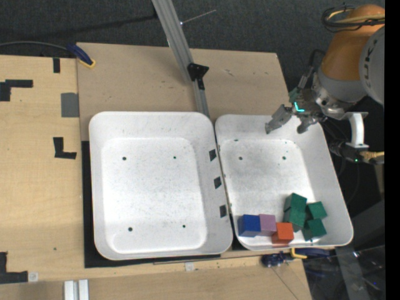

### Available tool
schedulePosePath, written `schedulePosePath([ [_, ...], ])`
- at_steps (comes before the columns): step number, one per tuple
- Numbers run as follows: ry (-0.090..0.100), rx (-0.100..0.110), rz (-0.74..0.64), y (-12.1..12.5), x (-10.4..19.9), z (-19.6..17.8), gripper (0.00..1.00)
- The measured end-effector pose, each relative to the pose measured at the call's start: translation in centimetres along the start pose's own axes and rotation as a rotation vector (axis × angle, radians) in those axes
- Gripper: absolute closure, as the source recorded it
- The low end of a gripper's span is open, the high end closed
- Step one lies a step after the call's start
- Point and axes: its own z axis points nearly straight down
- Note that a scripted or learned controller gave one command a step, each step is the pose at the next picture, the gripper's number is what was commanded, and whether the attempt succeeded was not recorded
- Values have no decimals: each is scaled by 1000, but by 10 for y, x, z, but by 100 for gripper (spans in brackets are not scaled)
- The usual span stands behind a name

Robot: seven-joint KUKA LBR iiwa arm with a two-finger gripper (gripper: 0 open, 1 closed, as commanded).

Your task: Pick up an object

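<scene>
In the camera view the gripper hangs over the far rim of the right bin, its two fingers spread apart with nothing between them, which suits an arm that has not yet committed to a target. The blocks lie well away from it toward the near edge of that bin, bunched in the corner: a blue block, a lilac block and an orange block in a row, with a cluster of green blocks just beside them. Off to the gripper's side across the shared rims sits the left bin, so I judge any pick must come from that crowded corner, where the tight packing against the wall may hinder the fingers.
</scene>
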Motion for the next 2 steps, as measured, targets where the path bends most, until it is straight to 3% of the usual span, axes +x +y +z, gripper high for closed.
schedulePosePath([
  [1,-2,-4,-1,1,0,-3,0],
  [2,-2,0,-1,11,0,52,0],
])
